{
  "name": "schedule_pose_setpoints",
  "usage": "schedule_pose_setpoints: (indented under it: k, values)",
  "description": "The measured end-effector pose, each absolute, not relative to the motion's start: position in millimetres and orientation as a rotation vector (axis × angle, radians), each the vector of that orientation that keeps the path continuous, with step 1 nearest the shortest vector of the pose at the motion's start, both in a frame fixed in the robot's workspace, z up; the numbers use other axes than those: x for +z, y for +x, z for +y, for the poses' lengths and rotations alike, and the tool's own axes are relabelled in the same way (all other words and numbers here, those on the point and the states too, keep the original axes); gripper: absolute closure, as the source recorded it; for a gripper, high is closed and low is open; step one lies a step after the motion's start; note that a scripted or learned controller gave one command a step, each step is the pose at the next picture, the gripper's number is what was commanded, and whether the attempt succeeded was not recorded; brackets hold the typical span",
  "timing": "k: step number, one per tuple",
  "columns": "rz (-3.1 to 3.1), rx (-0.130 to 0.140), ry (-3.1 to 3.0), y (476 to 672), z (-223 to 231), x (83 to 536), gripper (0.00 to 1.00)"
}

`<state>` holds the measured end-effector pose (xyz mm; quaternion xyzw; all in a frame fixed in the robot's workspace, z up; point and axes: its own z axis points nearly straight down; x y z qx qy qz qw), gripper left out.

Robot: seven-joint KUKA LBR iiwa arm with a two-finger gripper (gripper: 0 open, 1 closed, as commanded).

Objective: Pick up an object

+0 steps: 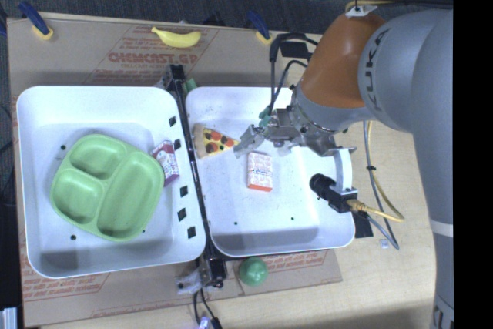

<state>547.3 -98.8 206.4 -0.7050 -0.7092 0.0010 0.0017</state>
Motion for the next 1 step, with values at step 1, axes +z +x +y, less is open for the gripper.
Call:
schedule_pose_setpoints:
  k: [1]
  values:
    - [-2.231, 0.005, -2.211, 580.7, -29.4, 191.5, 0.0]
